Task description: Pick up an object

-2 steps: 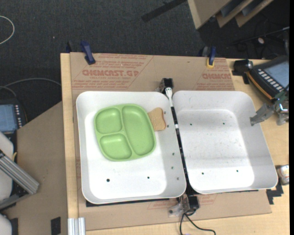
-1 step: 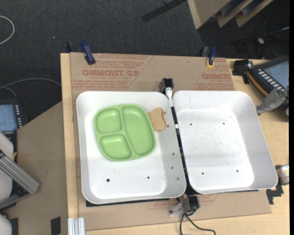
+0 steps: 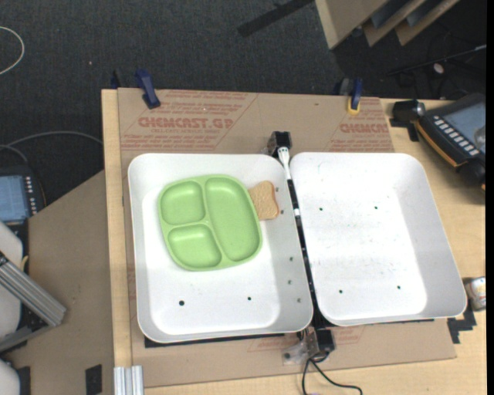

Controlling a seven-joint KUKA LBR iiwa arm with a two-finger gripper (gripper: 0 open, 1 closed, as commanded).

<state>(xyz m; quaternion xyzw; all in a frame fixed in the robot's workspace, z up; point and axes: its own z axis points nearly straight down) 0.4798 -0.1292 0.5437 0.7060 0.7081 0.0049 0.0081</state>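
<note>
A dark grey carpeted floor (image 3: 177, 42) fills the top and left of the view, with thin pale cables (image 3: 46, 139) looping across it at the left edge. On it stands a light wooden bench (image 3: 89, 254), topped by a brown cardboard sheet printed with red lettering (image 3: 185, 116). A blue clamp (image 3: 147, 89) and a yellow-and-blue clamp (image 3: 354, 96) grip the sheet's far edge. Pale wooden boards (image 3: 378, 23) lean at the top right corner. The light is even and soft.

green tray (image 3: 210, 224) – smooth matt plastic | bins (image 3: 370, 231) – glossy white plastic | bench (image 3: 193, 122) – cardboard
</note>
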